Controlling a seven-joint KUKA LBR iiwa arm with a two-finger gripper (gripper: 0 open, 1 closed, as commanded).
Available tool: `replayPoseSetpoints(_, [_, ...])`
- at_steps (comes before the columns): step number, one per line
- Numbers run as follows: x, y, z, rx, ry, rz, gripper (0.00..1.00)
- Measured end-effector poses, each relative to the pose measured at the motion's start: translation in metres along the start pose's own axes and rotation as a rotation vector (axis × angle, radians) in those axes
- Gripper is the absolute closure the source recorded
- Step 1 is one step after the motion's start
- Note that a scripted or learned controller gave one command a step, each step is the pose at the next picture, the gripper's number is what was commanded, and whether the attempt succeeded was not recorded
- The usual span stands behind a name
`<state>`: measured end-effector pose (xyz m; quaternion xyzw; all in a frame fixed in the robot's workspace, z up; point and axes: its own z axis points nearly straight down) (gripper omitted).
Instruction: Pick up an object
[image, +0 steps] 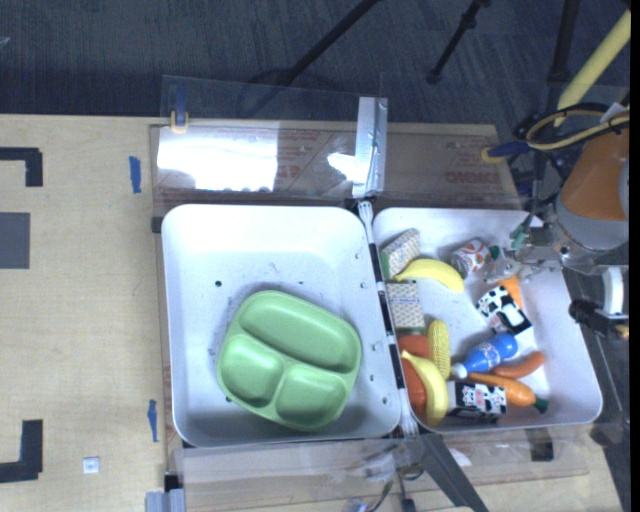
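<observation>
1. Two white bins sit on the table (80, 300): the left bin (190, 250) holds one green divided tray (290, 358).
2. The right bin (570, 400) holds two bananas (430, 272), one corn cob (438, 345), two carrots (515, 392).
3. No writing is legible.
4. The end effector's (535, 245) state cannot be told.

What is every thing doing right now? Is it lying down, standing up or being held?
Green tray: upside down, flat in left bin.
Upper banana: lying loose in right bin.
Carrot: lying flat.
Corn cob: lying flat.
Gripper: over right bin, holding nothing visible.
</observation>
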<state>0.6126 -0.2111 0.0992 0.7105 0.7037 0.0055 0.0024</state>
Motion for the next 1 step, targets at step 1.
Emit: replayPoseSetpoints(1, [0.0781, -0.0198, -0.1164, 0.010, -0.005, 0.108, 1.00])
